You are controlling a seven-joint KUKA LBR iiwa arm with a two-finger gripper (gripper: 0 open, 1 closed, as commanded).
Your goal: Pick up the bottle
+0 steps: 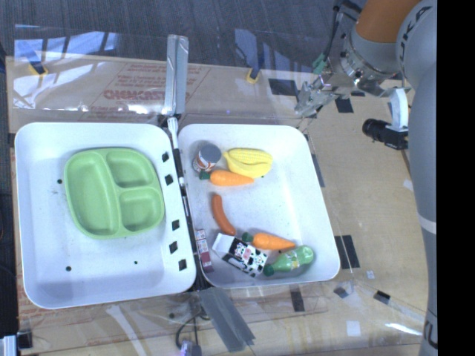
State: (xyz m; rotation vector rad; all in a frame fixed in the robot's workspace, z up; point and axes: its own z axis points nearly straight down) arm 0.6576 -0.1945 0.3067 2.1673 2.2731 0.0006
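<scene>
Far below the claw [306, 104], green bottle [291, 259] lies sideways in the right bin's [315, 199] near corner.
Probably light, smooth plastic (slippery); grip across its body, beside the carrot [273, 241]. Claw state unclear.

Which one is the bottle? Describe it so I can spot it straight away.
Look in the right-hand bin, at its near right corner. The bottle lies there on its side, green and glossy, just below a carrot and beside a black-and-white cow-patterned carton. It is the only green item in that bin.
</scene>
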